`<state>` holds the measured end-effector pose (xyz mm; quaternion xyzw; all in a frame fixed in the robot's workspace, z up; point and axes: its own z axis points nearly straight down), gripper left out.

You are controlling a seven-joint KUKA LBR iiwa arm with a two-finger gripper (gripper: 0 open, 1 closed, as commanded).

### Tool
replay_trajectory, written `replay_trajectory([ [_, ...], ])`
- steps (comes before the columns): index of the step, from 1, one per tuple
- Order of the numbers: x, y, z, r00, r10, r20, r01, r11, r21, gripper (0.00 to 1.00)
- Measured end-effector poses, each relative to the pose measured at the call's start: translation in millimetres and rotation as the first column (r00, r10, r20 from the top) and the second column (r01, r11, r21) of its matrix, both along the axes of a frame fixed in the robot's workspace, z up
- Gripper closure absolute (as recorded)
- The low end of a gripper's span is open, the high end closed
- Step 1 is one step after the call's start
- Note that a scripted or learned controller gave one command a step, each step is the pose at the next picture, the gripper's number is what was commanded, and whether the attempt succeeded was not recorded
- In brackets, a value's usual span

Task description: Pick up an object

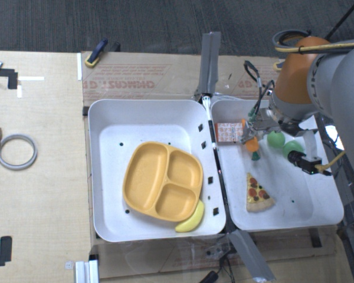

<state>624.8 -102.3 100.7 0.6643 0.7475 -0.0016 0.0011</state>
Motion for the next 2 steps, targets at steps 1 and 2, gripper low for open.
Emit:
replay_trajectory([
  [1, 10.2, 10.9, 91.4, 0.996, 0.089, 0.001, -0.089, 0.996, 0.002, 1.0],
  [2, 22.9, -11.1, 90.0, 0.999, 0.035, 0.001, -0.035, 0.999, 0.002, 1.0],
])
